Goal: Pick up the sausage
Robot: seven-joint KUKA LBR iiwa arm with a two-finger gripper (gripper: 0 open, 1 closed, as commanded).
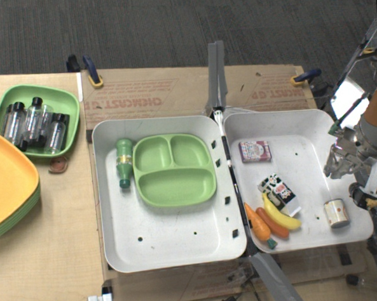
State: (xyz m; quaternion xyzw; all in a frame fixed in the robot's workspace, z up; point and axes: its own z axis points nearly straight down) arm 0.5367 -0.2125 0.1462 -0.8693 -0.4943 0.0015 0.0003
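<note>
One sausage (pixel 277 229), one banana (pixel 283 216), one carrot (pixel 256 222), one can (pixel 335 213).
Sausage at eight o'clock from gripper (pixel 342 164), well apart; grip state unreadable.

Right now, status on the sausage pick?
Gripper at right white bin's right edge. Reddish sausage untouched, near front wall. Yellow banana and orange carrot crowd it.

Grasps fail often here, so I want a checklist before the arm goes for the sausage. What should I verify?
1. Sausage visible in right bin: ok.
2. Sausage clear of neighbours: not ok, it lies pressed between banana and carrot.
3. Gripper over sausage: not ok, it is near the bin's right wall.
4. Can off the likely path: ok.
5. Gripper state: cannot tell.
</note>
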